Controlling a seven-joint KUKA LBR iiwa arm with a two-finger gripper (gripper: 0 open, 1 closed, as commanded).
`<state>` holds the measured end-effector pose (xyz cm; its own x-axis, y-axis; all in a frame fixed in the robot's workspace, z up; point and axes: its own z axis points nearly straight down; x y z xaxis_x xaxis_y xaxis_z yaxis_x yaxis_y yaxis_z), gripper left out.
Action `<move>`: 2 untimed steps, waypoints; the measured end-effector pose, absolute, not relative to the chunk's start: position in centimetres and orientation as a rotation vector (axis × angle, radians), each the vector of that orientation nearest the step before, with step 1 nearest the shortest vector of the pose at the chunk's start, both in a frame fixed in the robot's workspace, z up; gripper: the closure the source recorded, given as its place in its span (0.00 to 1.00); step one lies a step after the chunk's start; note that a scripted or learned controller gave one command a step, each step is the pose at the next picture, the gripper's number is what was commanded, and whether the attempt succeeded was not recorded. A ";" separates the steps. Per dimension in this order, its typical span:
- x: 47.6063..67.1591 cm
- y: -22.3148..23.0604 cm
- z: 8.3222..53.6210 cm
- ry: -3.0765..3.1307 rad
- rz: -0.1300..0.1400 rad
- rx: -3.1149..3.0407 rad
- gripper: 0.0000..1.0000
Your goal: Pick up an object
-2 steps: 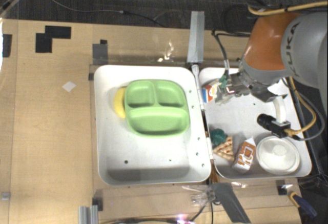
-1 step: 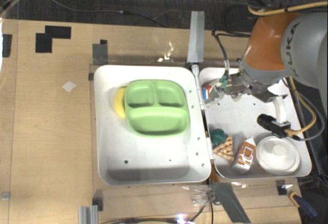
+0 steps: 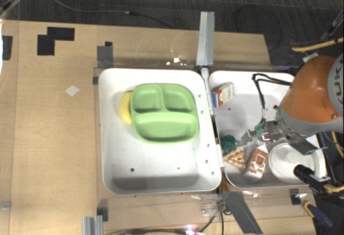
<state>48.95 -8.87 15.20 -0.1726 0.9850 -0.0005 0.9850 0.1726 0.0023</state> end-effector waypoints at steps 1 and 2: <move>49.6 -11.9 9.5 2.466 0.024 1.905 0.00; 49.9 -11.5 10.7 2.470 0.035 1.900 1.00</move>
